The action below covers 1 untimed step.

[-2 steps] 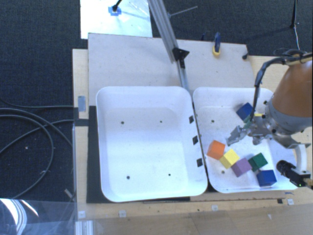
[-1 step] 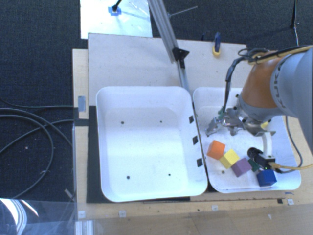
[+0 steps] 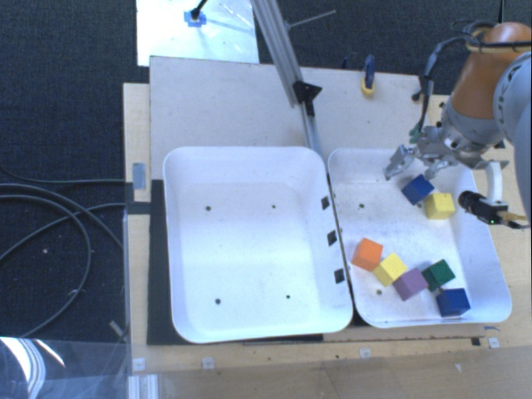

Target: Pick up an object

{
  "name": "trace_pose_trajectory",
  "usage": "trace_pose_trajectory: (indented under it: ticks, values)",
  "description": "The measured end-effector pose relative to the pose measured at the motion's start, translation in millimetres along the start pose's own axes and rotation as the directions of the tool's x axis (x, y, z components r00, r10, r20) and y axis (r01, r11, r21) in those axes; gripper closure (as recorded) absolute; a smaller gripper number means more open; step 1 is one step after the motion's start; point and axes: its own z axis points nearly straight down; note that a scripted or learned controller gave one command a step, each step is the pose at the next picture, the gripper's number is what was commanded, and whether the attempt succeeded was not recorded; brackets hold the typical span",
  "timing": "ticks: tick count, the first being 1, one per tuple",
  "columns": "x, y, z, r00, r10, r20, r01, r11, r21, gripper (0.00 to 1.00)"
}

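The gripper (image 3: 413, 160), its grip state impossible to tell, hangs over the far end of the right white plastic bin (image 3: 480, 248), with the small blue cube (image 3: 417, 189) just near-right of it, beside a yellow cube (image 3: 440, 206).

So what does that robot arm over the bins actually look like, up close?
The arm is a rounded grey body with a broad orange band above the wrist. A dark cable loops along its upper side. At its end sits a small gripper of pale grey metal, with a cluttered metal mounting block behind it. I can't make out any markings or labels on it.
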Motion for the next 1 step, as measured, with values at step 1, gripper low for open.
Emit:
trace_pose_trajectory:
  ticks: [1]
  values:
    - [-42.2, -53.8, 49.5, 1.0, 0.002, -0.015, -0.002, 1.0, 0.011, 0.0]
